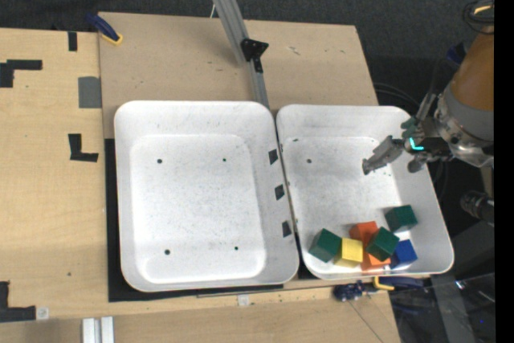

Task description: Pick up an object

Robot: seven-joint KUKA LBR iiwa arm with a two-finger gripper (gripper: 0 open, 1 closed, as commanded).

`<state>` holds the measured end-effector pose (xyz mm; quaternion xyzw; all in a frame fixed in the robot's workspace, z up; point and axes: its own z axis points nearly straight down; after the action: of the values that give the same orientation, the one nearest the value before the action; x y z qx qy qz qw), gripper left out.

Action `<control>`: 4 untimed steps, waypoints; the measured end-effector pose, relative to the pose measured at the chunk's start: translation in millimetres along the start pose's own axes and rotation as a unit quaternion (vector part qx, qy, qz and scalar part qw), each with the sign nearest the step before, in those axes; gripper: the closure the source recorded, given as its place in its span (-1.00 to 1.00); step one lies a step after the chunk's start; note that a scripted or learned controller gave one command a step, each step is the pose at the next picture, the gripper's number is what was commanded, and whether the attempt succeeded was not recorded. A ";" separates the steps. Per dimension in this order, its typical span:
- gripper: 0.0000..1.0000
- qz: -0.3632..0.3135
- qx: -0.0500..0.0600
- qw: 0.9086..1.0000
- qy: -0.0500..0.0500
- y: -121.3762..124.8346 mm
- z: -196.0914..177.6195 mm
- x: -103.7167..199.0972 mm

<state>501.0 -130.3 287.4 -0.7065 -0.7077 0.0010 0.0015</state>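
Several small blocks lie clustered at the near end of the right bin [321, 132]: a green block [326, 245], a yellow block [351, 251], an orange block [364, 230], a second green block [384, 242], a blue block [405, 253] and a dark green block [401, 217] set slightly apart. My gripper [396, 163] hangs over the right side of that bin, farther back than the blocks. It is open, its two grey fingers spread apart with nothing between them. The arm's orange band shows at the right edge.
The left bin [128, 132] sits beside the right one, and their rims meet in the middle. A slanted metal pole [229, 4] runs down to the bins' far junction. Wooden bench surface surrounds both bins, and a blue and yellow clip [104, 28] lies at the back left.
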 end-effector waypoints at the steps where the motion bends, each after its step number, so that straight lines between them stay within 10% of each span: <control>1: -1.00 -0.001 -0.001 1.000 0.000 0.2 -1.0 0.0; 4: -1.00 0.001 0.002 1.000 0.000 10.8 161.7 -4.4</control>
<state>511.2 -134.5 125.7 -0.7069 -0.7073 0.0024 0.0028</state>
